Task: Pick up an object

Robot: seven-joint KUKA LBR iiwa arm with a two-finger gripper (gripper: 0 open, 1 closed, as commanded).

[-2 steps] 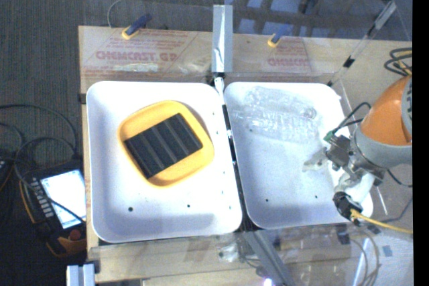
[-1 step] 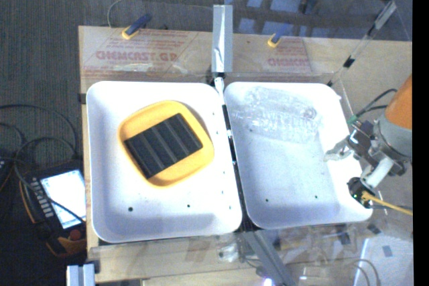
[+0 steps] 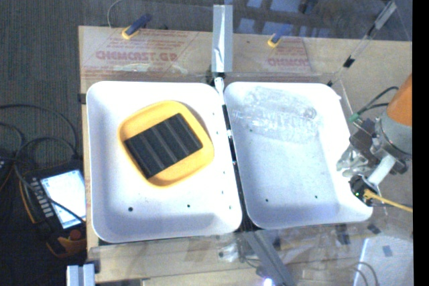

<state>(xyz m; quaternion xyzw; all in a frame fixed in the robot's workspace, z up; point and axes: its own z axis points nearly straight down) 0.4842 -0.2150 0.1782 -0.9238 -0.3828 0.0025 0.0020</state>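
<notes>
Camera view, looking down on the bench: two white bins side by side, and the action hasn't really begun. The left bin [image 3: 107, 204] carries one object, a yellow dish with a black ribbed insert [image 3: 167, 142], sitting a touch toward twelve o'clock of that bin's centre. The right bin [image 3: 295, 197] holds one thing too, a clear crumpled plastic piece [image 3: 281, 114] up around twelve o'clock, hard to read against the white.

Over at three o'clock, the arm is parked just outside the right bin's rim, orange band peeking in at the frame edge. The gripper [image 3: 362, 174] hangs at that rim, well apart from both objects, and whether the jaws are apart or together I cannot tell; the wrist hardware is too cluttered from this angle.

Progress, by my reckoning: nothing lifted, nothing touched. Everything is left: choose a target, travel over it, descend, close, raise.

The count: two bins, two objects, one arm, one gripper.
</notes>
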